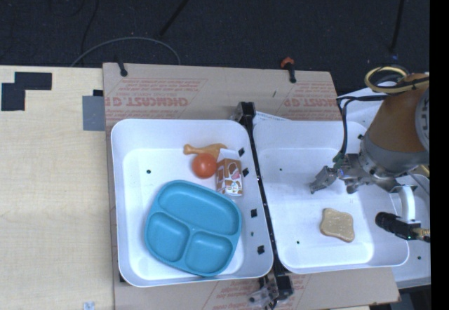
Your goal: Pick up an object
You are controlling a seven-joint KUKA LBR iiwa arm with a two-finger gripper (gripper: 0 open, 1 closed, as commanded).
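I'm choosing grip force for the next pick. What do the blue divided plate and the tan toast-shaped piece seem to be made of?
Blue divided plate: likely hard moulded plastic, smooth with a soft sheen and rounded compartment ridges. Tan toast-shaped piece: matte with a darker edge, probably a plastic or rubbery toy food; the view is too coarse to say which.

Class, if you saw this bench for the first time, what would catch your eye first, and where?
The big blue divided plate in the left bin stands out most, with a red tomato just behind it. In the right bin, a slice of toast lies near the front, the arm's tool hovering behind it.
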